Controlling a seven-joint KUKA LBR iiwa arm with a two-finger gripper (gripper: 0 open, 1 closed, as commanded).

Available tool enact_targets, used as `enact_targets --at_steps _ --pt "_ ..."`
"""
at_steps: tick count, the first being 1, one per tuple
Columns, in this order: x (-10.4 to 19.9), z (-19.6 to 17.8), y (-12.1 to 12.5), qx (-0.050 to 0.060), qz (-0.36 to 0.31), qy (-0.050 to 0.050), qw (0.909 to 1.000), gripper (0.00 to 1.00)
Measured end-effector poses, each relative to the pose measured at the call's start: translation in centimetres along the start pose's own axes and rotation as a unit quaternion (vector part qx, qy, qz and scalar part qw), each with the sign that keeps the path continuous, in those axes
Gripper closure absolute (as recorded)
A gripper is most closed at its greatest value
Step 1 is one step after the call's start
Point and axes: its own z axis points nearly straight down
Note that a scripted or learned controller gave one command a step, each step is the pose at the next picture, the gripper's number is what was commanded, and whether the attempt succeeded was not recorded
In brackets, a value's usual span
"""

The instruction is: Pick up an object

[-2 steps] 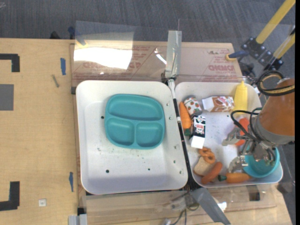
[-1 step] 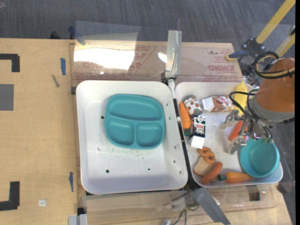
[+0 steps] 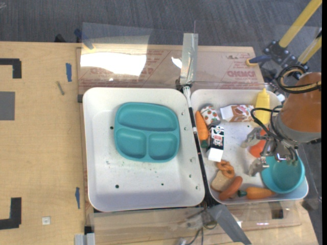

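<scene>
Two white bins are sitting side by side; a teal divided plate (image 3: 147,131) is lying in the left one, while the gripper (image 3: 263,154) is hanging over the right bin's toy food beside a teal bowl (image 3: 284,176); its grip cannot be told

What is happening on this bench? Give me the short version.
A grey robot arm with an orange band reaches in from the right over the right bin, which is crowded with toy food: carrots, a yellow bottle, a small milk carton and a teal bowl. Its gripper is down among these items, just left of the bowl, with nothing visibly lifted. The left bin holds a teal divided plate.
</scene>
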Motion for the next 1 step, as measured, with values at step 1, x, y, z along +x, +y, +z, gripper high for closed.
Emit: enact_targets --at_steps 1 --pt "4.18 -0.35 0.02 0.002 0.040 -0.010 0.9991 0.00"
